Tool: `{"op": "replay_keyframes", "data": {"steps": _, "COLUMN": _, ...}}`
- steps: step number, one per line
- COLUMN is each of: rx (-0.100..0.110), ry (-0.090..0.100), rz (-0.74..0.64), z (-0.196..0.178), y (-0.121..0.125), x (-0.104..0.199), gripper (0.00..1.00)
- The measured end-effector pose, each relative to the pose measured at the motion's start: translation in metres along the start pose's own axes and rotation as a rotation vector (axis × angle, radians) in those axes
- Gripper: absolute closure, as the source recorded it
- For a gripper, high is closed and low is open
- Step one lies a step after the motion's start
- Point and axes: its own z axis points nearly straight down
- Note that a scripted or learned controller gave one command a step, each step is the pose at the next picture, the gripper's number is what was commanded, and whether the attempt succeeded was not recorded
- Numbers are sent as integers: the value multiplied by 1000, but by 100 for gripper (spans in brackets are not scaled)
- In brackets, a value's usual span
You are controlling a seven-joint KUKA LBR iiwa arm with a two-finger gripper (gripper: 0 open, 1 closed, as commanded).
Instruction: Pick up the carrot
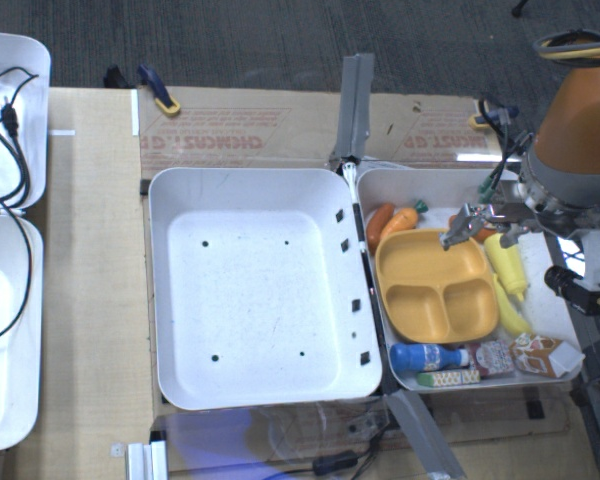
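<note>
Crowding is my worry: the carrot (392,219) lies in the right bin's (565,313) far left corner, pressed against the yellow plate (437,286), so my tool (467,226) may snag the plate's rim. I cannot tell how it is set. A banana (508,273) and bottle (428,356) share that bin.

Small orange carrot with green leafy tip (400,218) — lying tilted in right white bin's far-left corner — untouched, half-hidden behind tray rim.
</note>
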Motion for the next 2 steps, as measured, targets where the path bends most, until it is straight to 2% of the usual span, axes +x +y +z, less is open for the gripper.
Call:
{"op": "replay_keyframes", "data": {"steps": 1, "rx": -1, "ry": 0, "rz": -27, "z": 32, "y": 43, "x": 63, "gripper": 0}}
{"op": "replay_keyframes", "data": {"steps": 2, "rx": 0, "ry": 0, "rz": -15, "z": 31, "y": 38, "x": 127, "gripper": 0}}
